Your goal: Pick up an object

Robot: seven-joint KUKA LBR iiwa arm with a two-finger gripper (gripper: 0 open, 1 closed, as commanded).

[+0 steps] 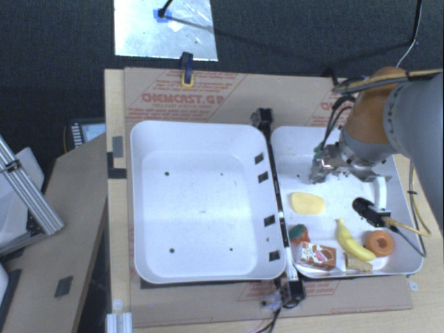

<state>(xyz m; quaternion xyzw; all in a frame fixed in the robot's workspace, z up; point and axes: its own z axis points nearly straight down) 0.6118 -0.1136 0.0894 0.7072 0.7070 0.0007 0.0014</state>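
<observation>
**Gripper low in the right bin, just beyond a pale yellow piece**

A cardboard sheet (208, 92) with red print lies under both bins. Beyond it, a shiny metal sheet (165, 19) rests on the dark floor. The left bin (139, 207) is the widest white shape, with a few dark dots on its floor. The right bin (291, 141) sits against it along a shared edge that carries a row of black clips (263, 177).

The grey arm (409, 116) reaches in from the right over the far half of the right bin, its orange band (368, 113) above the wrist. The gripper (319, 173) is down near the floor in the bin's far left part. Whether it is open or closed cannot be told.

The pale yellow piece (307, 202) is flat, smooth and rounded. It lies on bare floor just on the near side of the gripper, apart from it, with open floor around it.

The other things crowd the near end of the right bin:
- A curved banana (352, 240) lies on a slant.
- A red and white packet (318, 255) is by the front wall.
- An orange ring (379, 243) is just beside the banana.
- A tan scrap (359, 263) is at the banana's lower end.
- A small red and green thing (298, 233) sits by the left wall, between the yellow piece and the packet.
</observation>
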